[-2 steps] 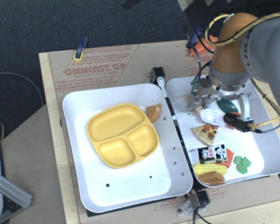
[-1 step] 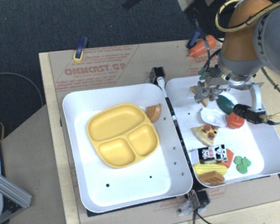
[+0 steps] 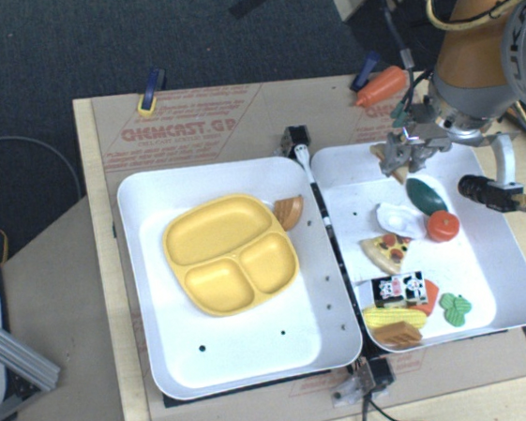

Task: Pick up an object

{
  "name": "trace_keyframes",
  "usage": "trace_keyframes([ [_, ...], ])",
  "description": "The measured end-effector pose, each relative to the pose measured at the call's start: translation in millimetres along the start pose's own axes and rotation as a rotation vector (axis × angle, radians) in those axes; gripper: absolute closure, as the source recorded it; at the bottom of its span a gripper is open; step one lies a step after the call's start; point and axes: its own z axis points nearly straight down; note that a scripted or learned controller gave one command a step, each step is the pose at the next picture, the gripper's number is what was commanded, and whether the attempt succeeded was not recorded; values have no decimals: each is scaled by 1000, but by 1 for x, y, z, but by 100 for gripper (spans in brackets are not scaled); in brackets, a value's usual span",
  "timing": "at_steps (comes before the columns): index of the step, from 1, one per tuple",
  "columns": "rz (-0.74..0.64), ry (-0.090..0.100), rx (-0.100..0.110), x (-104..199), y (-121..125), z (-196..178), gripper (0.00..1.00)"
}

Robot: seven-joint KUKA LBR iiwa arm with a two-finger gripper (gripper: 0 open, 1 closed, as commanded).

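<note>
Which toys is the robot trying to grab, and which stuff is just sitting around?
For the job: gripper; right bin's toys: green piece, tomato, pizza slice, corn, green leaf.

Just lying about: yellow tray, brown piece, orange clamp.

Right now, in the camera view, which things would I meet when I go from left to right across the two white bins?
yellow divided plate → brown piece by the plate's rim → pizza slice → red tomato. The remaining toys in the right bin overlap in position, so I leave them out.
</note>
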Motion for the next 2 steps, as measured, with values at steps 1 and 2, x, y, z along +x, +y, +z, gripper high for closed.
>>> trace_keyframes([
  [1, -1, 1, 1, 0, 1, -24, 100],
  [2, -5, 4, 12, 49, -26, -12, 100],
])
